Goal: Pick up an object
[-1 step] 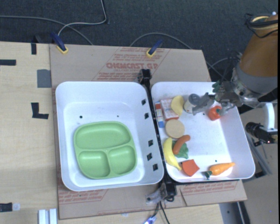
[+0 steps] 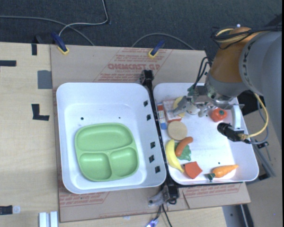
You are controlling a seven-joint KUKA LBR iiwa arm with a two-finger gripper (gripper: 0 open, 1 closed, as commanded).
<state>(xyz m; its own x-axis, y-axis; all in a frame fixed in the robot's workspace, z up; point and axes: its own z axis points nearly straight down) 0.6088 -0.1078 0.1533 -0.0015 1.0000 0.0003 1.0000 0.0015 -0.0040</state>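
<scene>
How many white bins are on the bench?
2. The left bin holds a green tray. The right bin holds the toy food, with the gripper above its far end.

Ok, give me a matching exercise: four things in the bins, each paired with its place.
Things:
1. tray
2. carrot
3. banana
4. tomato

Places:
A. right bin, near front corner
B. left bin
C. right bin, beside the gripper
D. right bin, along its left wall

Pairs: 1-B, 2-A, 3-D, 4-C
</scene>
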